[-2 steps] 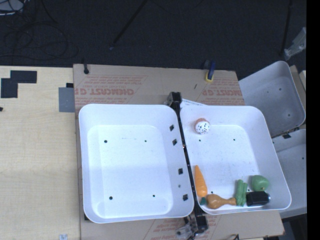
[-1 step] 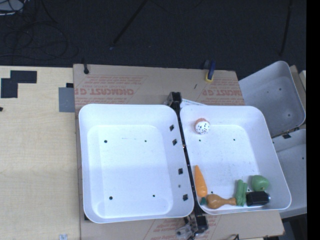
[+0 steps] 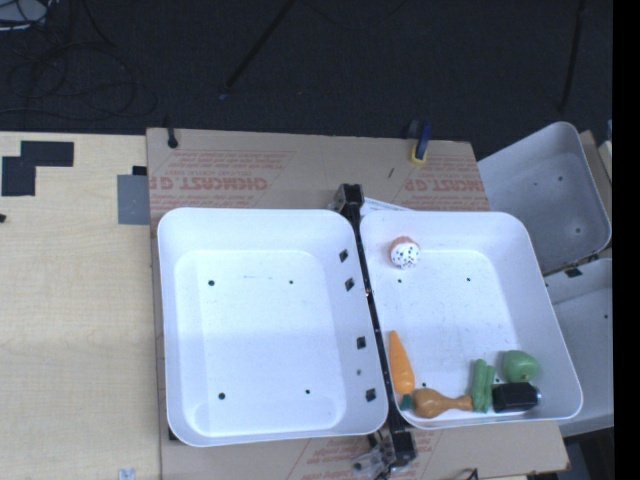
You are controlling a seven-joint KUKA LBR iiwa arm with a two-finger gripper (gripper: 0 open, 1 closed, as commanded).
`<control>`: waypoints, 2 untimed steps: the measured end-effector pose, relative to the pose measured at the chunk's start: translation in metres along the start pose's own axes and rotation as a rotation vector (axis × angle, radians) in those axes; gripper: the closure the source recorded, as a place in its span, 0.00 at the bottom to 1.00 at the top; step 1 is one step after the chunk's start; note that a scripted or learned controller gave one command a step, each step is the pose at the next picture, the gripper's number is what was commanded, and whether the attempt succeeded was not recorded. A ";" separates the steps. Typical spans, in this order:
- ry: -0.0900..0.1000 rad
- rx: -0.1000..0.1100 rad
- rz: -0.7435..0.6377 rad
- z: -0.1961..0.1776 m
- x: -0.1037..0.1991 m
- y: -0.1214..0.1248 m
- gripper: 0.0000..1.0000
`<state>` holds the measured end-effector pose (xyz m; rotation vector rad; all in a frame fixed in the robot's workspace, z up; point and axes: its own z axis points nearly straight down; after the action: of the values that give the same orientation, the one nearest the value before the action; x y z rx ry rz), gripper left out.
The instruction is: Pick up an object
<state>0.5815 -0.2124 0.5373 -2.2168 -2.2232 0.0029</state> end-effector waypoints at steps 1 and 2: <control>0.000 0.000 0.000 0.000 0.000 0.000 0.00; 0.000 0.000 0.000 0.000 0.000 0.000 0.00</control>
<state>0.5815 -0.2124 0.5373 -2.2170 -2.2230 0.0028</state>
